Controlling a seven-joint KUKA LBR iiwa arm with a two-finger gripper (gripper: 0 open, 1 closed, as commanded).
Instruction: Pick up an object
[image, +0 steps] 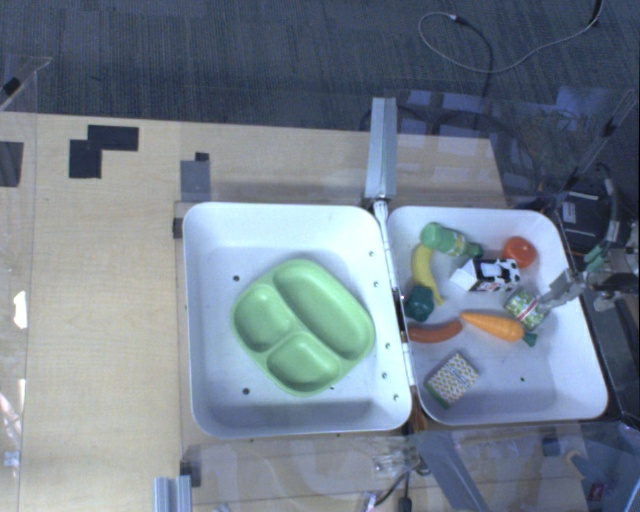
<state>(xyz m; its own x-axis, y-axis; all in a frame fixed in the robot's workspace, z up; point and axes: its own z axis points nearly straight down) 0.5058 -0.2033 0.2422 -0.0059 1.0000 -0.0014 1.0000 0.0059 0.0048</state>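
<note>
The right bin (570, 395) holds several small toys. Among them are a green bottle (447, 239), a yellow banana (424, 272), a black-and-white cow (494, 273), a red ball (519, 252) and an orange carrot (493, 326). There are also a red sausage (434, 332), a dark green piece (420, 301), a patterned box (452, 378) and a small green-and-white carton (525, 309). My gripper (556, 291) comes in low from the right edge. Its tip is right beside the carton's upper right side, just above the carrot's leafy end. Whether they touch is unclear.
The left bin (215, 400) carries a light green divided plate (302, 325) in its middle. A metal divider post (380, 150) stands between the bins at the back. Cables and dark equipment crowd the right edge beside the arm (610, 265).
</note>
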